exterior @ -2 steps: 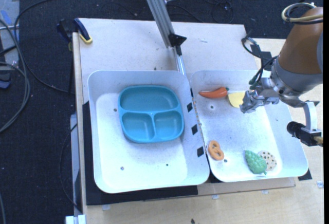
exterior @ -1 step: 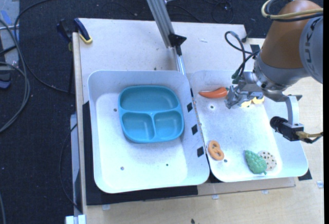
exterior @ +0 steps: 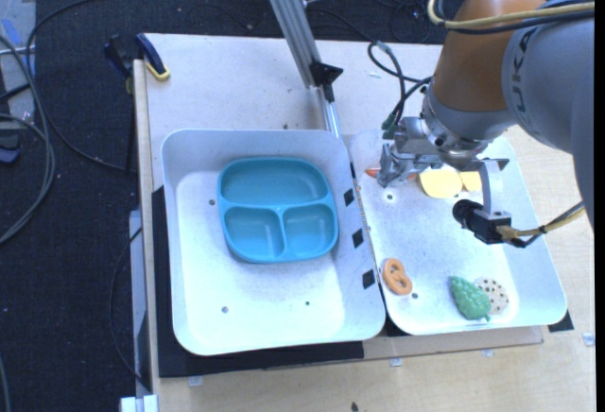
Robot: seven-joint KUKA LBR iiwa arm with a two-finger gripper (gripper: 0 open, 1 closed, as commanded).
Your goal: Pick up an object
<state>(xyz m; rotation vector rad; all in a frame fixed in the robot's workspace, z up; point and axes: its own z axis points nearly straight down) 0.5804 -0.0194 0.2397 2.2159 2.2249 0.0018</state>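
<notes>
Here the pale bench (exterior: 217, 79) sits on dark, cable-strewn floor (exterior: 66, 13); I cannot tell the pincer's (exterior: 392, 166) state.

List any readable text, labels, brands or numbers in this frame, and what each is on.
None can be read with confidence.
Arm: dark lettering on the grey casing beside the orange band, cut off and too blurred to read.
Blue divided plate: no markings visible.
White bins: small black tabs along the shared edge, no legible print.
Pretzel, green item, cookie: no text.
</notes>
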